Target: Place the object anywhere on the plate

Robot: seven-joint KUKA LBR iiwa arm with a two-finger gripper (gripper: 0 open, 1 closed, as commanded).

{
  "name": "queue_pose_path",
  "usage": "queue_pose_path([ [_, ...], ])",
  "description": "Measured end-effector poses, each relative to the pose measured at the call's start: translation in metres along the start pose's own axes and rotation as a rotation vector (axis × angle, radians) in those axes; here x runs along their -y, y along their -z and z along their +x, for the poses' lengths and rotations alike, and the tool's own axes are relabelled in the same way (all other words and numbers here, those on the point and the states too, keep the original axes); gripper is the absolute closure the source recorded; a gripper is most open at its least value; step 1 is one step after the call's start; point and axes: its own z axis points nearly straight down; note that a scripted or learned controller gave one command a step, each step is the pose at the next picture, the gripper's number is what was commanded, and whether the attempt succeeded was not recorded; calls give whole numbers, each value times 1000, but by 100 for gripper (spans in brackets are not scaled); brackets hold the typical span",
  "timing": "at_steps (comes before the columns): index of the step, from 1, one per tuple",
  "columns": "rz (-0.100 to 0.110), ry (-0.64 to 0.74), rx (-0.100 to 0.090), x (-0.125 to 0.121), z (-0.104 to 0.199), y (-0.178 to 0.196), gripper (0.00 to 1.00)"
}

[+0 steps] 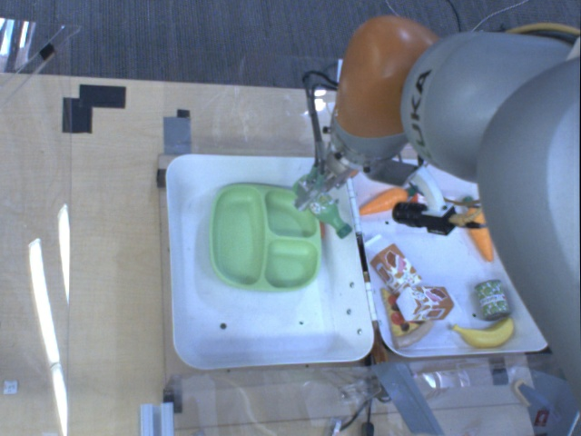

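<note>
Arm [472,107], upper right of frame, reaching left. Left bin [263,334], centre: holds the green divided plate [245,239]. Right bin [454,348]: carrot [383,200], pizza slice [413,307], banana [483,334]. Gripper [318,192], at the plate's upper-right rim, pinching a small green object [334,219]. I judge I should shift left over a compartment, lower, then release, or the object lands on the rim.

The arm [490,89] hides the right bin's [526,334] far corner.
</note>
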Motion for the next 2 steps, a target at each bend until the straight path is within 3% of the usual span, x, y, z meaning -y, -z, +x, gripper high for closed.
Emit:
queue_pose_path([
  [1, -1, 77, 0, -33, 47, 23, 100],
  [2, 0, 77, 0, -33, 47, 23, 0],
])
